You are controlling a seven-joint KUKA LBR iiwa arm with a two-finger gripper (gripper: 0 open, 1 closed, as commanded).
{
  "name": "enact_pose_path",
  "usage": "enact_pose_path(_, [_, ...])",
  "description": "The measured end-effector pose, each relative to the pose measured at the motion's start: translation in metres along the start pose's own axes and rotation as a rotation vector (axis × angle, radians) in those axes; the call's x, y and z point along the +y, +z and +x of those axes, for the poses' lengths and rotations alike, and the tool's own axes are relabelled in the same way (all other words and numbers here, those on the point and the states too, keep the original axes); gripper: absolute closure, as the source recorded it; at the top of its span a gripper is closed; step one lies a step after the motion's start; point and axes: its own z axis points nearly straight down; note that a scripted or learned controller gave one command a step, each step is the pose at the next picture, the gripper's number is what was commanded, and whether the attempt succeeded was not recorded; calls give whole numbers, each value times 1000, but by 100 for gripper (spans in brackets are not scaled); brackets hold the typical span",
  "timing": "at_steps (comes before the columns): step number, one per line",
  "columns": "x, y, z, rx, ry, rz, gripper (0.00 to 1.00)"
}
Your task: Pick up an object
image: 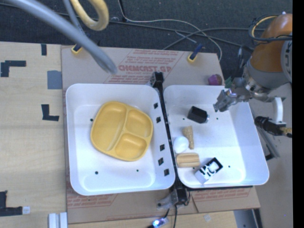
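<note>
The right bin [244, 141] holds several small objects. A black block [197, 114] lies near its back, a tan wooden peg [189, 136] and a white ball [181, 144] sit by its left wall, and a tan bread-like block [187, 160] and a black-and-white box [209, 169] lie near the front. My gripper [222, 102] hangs over the back right of this bin, just right of the black block and apart from it. Nothing shows between its fingers.
The left bin [80, 127] holds a yellow divided plate [122, 130]. A black divider [163, 127] runs between the bins. A purple object [215, 79] lies on the cardboard behind the right bin. Grey and yellow hoses [80, 18] cross the upper left.
</note>
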Motion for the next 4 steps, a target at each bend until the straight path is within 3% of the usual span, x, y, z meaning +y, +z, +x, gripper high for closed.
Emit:
enact_pose_path(2, [10, -6, 121, 0, -2, -1, 100])
enact_pose_path(4, [34, 7, 219, -1, -1, 1, 100])
